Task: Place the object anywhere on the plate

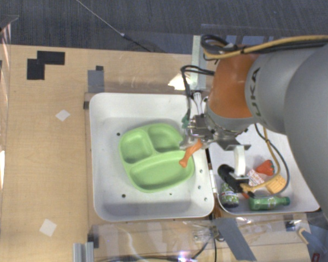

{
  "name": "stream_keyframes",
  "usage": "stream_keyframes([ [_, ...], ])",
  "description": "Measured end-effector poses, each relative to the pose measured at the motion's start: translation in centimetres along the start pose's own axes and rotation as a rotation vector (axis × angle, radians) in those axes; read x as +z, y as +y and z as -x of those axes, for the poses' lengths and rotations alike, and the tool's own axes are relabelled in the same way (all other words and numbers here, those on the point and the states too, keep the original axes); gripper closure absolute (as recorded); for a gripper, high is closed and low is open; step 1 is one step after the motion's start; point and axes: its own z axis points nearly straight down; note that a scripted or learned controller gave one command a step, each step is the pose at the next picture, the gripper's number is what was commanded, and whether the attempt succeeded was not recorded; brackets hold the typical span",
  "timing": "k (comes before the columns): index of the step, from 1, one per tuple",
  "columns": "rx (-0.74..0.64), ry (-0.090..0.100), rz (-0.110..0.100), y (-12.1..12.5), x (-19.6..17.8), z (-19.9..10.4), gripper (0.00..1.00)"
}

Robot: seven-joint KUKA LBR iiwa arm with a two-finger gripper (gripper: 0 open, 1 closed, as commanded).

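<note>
Orange carrot-like object (189, 153), slim, tilted, hanging over right rim of green three-compartment plate (153, 165). Plate sits in my left bin, upright.

The robot's arm (295, 91) is a thick, rounded shell of smooth light grey, with a broad orange band (232, 86) wrapped around it above the wrist. Dark letters are printed on the grey casing beside the band. Black and yellow cables (246, 47) loop along its top, and thin wires run down into the small metal gripper (194, 132).
</note>
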Motion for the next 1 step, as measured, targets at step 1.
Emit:
stream_keyframes([
  [1, 0.001, 0.0, 0.0, 0.01, -0.01, 0.03, 0.0],
])
